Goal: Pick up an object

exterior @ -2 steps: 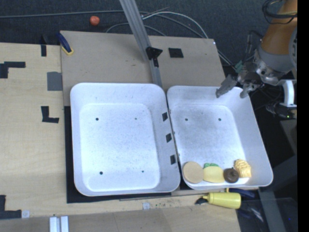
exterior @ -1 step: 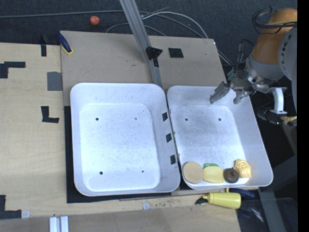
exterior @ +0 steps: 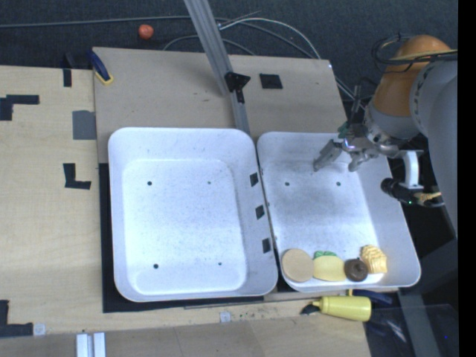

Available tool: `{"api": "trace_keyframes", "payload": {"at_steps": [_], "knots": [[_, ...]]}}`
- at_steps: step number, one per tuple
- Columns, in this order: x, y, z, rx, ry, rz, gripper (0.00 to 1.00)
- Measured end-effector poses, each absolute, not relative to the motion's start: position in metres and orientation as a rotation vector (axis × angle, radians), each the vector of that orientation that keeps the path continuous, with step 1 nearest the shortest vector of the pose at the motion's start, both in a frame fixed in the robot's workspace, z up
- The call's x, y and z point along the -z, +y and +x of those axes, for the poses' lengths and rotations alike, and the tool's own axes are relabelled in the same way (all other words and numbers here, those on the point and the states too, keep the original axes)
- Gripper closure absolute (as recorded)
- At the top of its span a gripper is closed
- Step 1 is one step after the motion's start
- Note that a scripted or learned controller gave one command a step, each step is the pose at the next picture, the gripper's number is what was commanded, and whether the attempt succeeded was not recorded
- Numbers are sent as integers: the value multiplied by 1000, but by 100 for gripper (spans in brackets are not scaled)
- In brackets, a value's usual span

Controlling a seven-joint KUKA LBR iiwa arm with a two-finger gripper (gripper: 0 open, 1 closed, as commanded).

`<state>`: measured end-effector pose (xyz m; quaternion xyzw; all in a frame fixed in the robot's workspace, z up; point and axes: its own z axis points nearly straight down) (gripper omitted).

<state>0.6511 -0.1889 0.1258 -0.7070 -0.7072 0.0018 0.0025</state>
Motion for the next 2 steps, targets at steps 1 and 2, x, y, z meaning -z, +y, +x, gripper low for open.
{"api": "trace_keyframes", "payload": {"at_steps": [1, 2], "knots": [[-87, -188, 650, -3, -2221, -2219, 0], [-99, -188, 651, -1, -2223, -2220, 100]]}}
